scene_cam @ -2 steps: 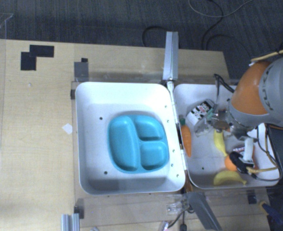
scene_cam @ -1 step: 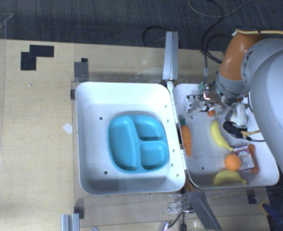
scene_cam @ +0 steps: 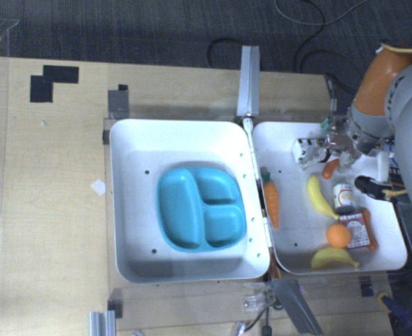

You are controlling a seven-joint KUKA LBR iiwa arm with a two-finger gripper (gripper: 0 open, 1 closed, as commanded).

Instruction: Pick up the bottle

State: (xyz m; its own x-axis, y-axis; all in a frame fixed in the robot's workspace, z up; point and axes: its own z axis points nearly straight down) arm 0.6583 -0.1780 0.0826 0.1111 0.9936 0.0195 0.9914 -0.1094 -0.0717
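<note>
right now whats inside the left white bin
Only a blue three-compartment plastic tray lies in the left white bin, with nothing in its compartments. The bin floor under the tray is covered.

blue tray [scene_cam: 200, 208], carrot [scene_cam: 271, 204], bananas [scene_cam: 318, 196], orange [scene_cam: 338, 236]

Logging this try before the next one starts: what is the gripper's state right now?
Gripper: cannot be told from the camera view. It sits over the right bin, up and left of the bottle.
</note>
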